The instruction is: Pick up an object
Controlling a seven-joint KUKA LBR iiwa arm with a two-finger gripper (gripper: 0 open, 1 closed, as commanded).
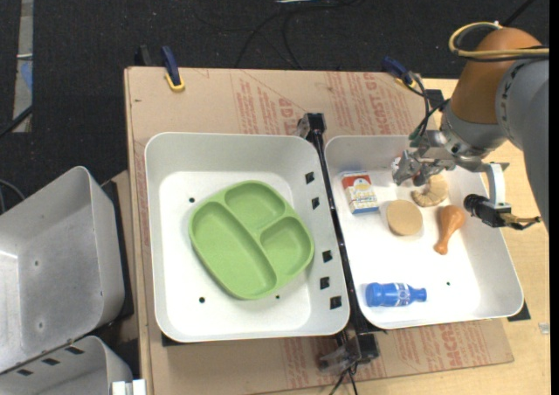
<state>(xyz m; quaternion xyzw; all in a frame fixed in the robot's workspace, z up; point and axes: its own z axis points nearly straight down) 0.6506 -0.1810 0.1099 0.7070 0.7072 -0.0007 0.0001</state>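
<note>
Nothing lifted yet: the claw is low in the right bin, over a small pale object.

The pale object [430, 194] lies at the bin's far side, just beside a tan disc [404, 218] and an orange drumstick [449, 226]. The claw [417, 169] hangs right above it; whether its fingers are apart or together cannot be told. Grasp and lift remain.

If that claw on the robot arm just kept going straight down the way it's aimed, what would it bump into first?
Probably the small pale object lying right beneath the gripper in the right bin. Depth is hard to judge from above, so it might land just beside it, on the bin floor.
</note>
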